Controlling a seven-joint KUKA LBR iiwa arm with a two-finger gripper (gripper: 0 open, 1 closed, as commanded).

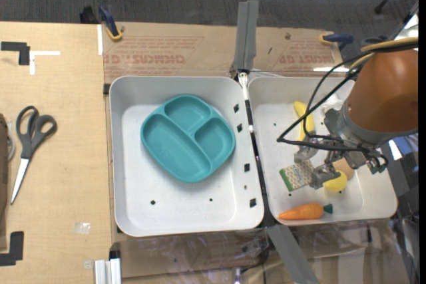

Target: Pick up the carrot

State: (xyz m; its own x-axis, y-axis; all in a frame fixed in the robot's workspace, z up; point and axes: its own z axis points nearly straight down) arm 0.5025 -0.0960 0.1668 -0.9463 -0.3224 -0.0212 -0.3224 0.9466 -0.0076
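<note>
Hovering jaws (pixel 314 166) over right bin (pixel 373 206), grip state unclear behind cables; carrot (pixel 305 211) apart near front wall.

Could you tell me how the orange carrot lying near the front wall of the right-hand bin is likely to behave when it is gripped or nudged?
The orange carrot with a green stub looks like a smooth, rigid toy, so it probably stays stiff but may slip between the fingers. Its rounded, tapered body would likely roll if nudged sideways. Lying close to the right white bin's front wall, it may pivot against that wall.
</note>
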